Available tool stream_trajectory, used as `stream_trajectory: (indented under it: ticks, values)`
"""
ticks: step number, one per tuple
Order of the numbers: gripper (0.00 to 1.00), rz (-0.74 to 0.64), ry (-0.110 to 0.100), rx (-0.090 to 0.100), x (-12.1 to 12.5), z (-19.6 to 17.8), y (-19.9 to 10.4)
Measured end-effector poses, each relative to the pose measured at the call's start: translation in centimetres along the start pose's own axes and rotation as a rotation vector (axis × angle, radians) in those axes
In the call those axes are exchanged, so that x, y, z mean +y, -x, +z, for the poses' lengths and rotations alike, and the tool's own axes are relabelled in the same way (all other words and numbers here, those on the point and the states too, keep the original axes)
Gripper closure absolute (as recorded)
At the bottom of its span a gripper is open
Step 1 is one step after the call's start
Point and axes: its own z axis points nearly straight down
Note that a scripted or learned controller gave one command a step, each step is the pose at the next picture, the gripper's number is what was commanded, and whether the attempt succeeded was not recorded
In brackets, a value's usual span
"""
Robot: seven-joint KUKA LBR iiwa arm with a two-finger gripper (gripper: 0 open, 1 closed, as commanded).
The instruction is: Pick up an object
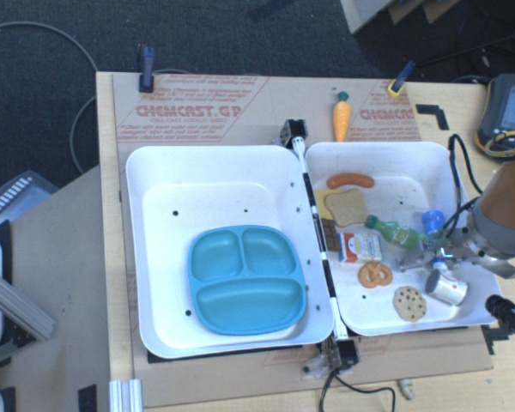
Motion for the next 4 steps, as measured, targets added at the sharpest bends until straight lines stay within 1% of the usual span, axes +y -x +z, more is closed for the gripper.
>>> stream_trajectory:
  ticks: [1,2,3,4]
  values:
    - [1.00,0.001,0.003,-0.002,0.1,-1.0,0.0]
    - [1.00,-0.003,0.003,0.000,4.5,-4.1,-10.3]
    - [1.00,-0.002,0.003,0.000,10.3,-11.1,-13.6]
    - [0.00,-0.002,0.001,-0.001,10.2,-11.1,-13.6]
